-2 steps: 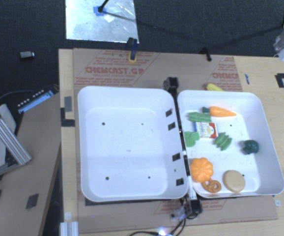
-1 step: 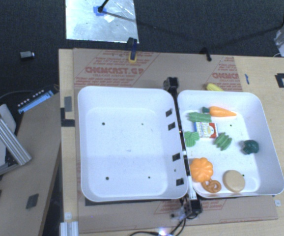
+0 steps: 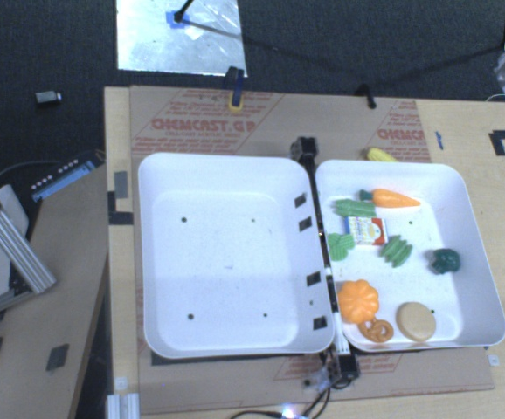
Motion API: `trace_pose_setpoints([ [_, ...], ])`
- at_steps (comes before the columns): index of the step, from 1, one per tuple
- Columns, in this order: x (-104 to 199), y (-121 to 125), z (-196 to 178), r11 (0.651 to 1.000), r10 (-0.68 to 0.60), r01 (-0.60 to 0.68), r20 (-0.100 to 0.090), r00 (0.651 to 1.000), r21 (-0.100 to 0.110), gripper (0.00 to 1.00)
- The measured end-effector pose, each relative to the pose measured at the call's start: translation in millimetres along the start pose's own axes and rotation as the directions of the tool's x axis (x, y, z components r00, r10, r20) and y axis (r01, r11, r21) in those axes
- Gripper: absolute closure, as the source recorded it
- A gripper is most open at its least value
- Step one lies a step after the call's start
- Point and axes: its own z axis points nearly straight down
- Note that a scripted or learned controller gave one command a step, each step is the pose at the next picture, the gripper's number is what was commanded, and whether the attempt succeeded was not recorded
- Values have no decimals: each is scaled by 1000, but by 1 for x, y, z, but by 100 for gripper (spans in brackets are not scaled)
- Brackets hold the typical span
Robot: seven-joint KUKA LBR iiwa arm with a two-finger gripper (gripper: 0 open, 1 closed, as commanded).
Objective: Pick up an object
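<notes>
Toward the right of the frame, the right bin (image 3: 475,260) holds every candidate for the pick: an orange carrot (image 3: 395,200) near its upper edge, a green pod (image 3: 355,208) just left of that, a small printed box (image 3: 368,230) below them, a leafy green piece (image 3: 339,246) at the box's lower left and another green piece (image 3: 397,251) at its lower right. A dark green lump (image 3: 446,261) lies apart toward the right wall, while an orange pumpkin (image 3: 358,299), a pretzel (image 3: 377,329) and a tan round loaf (image 3: 417,321) sit along the lower edge. The left bin (image 3: 226,260) adjoins it across a clipped divider, and a yellow item (image 3: 380,155) rests on the cardboard just above the right bin. Whether the gripper's fingers stand apart or together cannot be told. The likely trouble lies in the crowding: the box, pod and leafy pieces touch or nearly touch, so a descent there could nudge neighbours or close on two things at once. The pumpkin and pretzel hug the divider wall, which could block a finger. The rounded loaf and lump may well squirt sideways under a pinch.
</notes>
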Motion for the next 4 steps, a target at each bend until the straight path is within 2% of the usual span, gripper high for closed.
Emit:
trace_pose_setpoints([
  [2, 12, -41, -38, 1000, 0, 0, -1, 1000, 3, 100],
  [3, 23, -79, -38, 1000, 1, -1, -2, 1000, 5, 100],
  [4, 39, -153, -39, 1000, 1, -1, -2, 1000, 4, 100],
])
